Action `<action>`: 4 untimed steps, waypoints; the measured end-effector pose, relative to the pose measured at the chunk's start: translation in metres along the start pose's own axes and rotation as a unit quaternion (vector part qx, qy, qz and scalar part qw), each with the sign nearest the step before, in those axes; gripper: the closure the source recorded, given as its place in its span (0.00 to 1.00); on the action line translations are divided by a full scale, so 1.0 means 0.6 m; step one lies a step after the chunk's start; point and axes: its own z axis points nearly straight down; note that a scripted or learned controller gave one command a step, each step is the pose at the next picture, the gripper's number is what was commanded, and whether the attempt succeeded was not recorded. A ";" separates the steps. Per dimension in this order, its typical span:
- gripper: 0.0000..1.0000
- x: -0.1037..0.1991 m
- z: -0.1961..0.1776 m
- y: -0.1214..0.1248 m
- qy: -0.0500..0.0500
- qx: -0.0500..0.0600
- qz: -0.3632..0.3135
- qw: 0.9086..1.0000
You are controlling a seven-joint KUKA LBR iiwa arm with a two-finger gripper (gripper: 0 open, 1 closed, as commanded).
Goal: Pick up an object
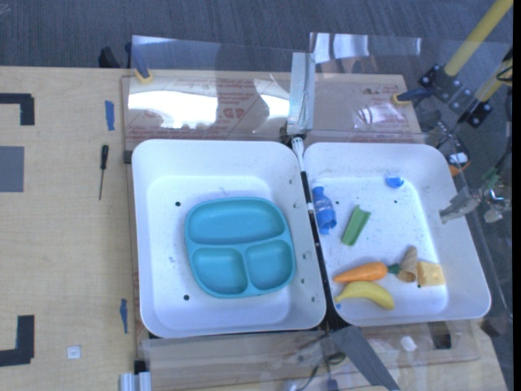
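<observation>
The right bin (pixel 468 287) holds several small objects. A small blue bottle (pixel 324 210) lies by its left wall. Beside it a green block (pixel 355 226) lies at a slant. Near the back sits a little blue cap (pixel 395 182). Toward the front lie an orange carrot (pixel 362 272) and, just in front of it, a yellow banana (pixel 366 294). To their right sit a tan piece (pixel 408 261) and a yellow wedge (pixel 431 274), touching each other.
The left bin (pixel 151 218) holds a teal divided plate (pixel 240 245). Grey metal fittings (pixel 468 204) overhang the right bin's right rim. A yellow pole (pixel 484 24) and black clamps stand at the back right. A screwdriver (pixel 102 169) lies on the bench at left.
</observation>
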 end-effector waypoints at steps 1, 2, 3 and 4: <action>0.00 -0.003 -0.133 -0.030 -0.002 -0.003 -0.095 0.995; 0.00 0.016 0.117 -0.015 0.001 0.004 -0.007 1.000; 0.00 0.038 0.250 -0.051 0.003 -0.003 0.014 1.000; 1.00 0.033 0.232 -0.050 0.000 -0.006 0.015 1.000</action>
